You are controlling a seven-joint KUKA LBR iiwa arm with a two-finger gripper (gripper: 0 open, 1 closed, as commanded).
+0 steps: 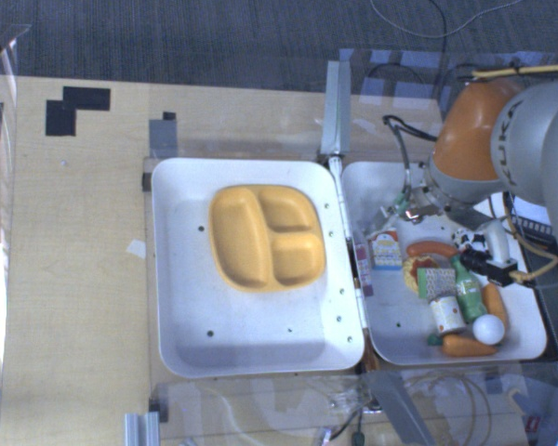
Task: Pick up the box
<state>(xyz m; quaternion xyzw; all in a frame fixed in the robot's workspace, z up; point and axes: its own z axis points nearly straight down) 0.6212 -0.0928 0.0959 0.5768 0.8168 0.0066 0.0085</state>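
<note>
Camera view, fixed above the table (74,249): the arm (502,142) reaches in from the right and bends down over the far part of the right bin (530,342). Its gripper (405,207) hangs low there; whether it is spread or pressed together cannot be told, as the parts blur together. The box (384,249), small, white with a red top, lies on the bin floor just nearer the camera than the gripper and slightly to its left, apart from it. Farther right of the gripper lies a clutter: a red sausage (432,248), a green bottle (468,291), a can (446,314), a white ball (488,328) and an orange carrot (467,346). Well to the gripper's left, the left bin (177,342) holds a yellow divided tray (265,235).
</note>
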